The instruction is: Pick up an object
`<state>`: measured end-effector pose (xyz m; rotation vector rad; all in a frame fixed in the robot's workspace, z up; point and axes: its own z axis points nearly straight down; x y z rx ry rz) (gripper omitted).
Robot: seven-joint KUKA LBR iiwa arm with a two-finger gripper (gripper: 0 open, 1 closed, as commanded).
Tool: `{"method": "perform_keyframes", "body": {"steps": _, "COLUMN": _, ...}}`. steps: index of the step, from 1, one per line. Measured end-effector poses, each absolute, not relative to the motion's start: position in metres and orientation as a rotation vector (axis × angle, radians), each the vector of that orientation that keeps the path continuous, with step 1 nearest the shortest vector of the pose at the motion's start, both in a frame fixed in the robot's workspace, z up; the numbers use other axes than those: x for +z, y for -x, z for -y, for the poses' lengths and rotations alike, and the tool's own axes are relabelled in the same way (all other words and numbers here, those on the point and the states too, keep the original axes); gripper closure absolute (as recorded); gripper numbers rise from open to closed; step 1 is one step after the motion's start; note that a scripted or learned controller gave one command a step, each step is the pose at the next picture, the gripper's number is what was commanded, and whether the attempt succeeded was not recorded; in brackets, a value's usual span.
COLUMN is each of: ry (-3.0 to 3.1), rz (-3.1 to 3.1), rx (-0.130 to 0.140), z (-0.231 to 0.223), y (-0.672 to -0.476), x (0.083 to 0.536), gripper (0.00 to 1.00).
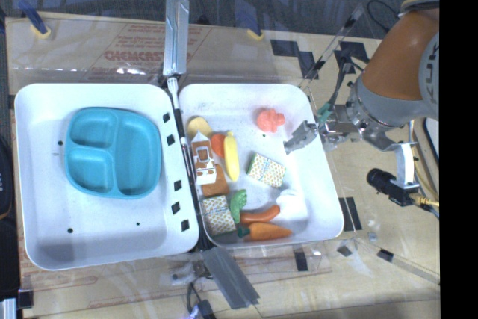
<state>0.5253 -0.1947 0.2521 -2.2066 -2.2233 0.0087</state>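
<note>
A grey two-finger gripper (302, 137) is seen at the right rim of the right-hand shallow white bin (328, 194), reaching in from the right; nothing is seen between it, and whether it is wide or narrow cannot be told. In that bin a salmon-pink lumpy toy (269, 119) lies near the gripper, apart from it. A patterned green-and-white square block (267, 170) lies just below, and a yellow banana-shaped piece (231, 155) stands beside it. Two orange carrots (267, 231) are placed along the near wall. A turquoise three-compartment plastic tray (114, 151) is held in the left-hand white bin (37, 235)
</note>
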Motion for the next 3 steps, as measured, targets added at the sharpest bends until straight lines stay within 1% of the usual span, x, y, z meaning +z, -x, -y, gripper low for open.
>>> {"method": "perform_keyframes", "body": {"steps": 1, "ry": 2.175, "rz": 2.25, "rx": 0.01, "z": 0.172, "y": -0.52, "x": 0.129, "gripper": 0.0}}
{"method": "perform_keyframes", "body": {"steps": 2, "ry": 1.997, "rz": 2.424, "rx": 0.0, "z": 0.199, "y": -0.559, "x": 0.091, "gripper": 0.0}}
{"method": "perform_keyframes", "body": {"steps": 3, "ry": 1.991, "rz": 2.423, "rx": 0.005, "z": 0.2, "y": -0.559, "x": 0.097, "gripper": 1.0}}
